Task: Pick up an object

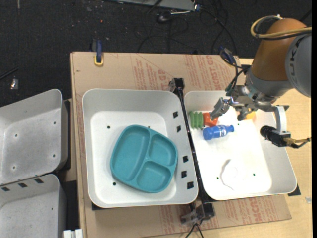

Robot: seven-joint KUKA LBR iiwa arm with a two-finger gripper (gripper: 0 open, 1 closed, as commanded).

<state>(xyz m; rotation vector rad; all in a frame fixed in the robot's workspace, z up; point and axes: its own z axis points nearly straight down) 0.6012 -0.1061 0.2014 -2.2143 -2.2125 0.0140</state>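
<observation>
1. Blue bottle (218,132) lies on its side in right bin (257,182), upper-left part, cap pointing right.
2. Green ridged item (197,119) just left of bottle, by the bin's left wall; orange piece (210,120) between them.
3. Gripper (229,108) hangs above the bottle; fingers spread apart, nothing between them.
4. Yellow item (250,115) partly hidden under the wrist.
5. White crumpled thing (229,175) lower in right bin.
6. Left bin (99,108) holds teal divided plate (144,158).

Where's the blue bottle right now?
The blue bottle lies on its side in the right bin, near its upper left, just right of the green object and below the gripper.
</observation>
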